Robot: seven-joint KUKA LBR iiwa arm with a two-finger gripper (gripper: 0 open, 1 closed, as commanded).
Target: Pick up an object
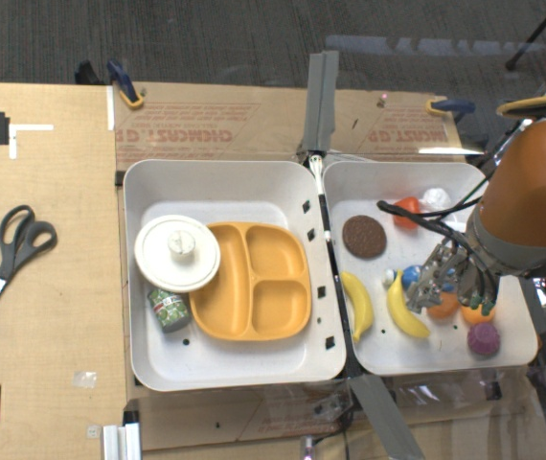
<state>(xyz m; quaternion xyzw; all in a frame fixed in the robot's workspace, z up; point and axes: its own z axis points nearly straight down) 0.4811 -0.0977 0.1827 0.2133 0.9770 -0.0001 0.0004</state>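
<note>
Over the right bin (512,353) we see the gripper (443,284) hanging low, on the end of the grey arm (532,209) with its orange band. We cannot tell if it is open or shut, because wires and small parts hide its tips. Just under and beside it lie a blue thing (410,278) and an orange ball (443,304), too close for us to say if they touch it. Two bananas are near: one (404,311) just left of the gripper, one (355,303) by the left wall of this bin. A brown round cookie (364,237) lies farther back, and a purple thing (483,338) sits in the near right corner. Left of all this, the other bin (139,353) holds a yellow tray (254,281), a white round lid (177,253) and a small green pack (170,309). Scissors (14,247) lie on the bench, far left.
</note>
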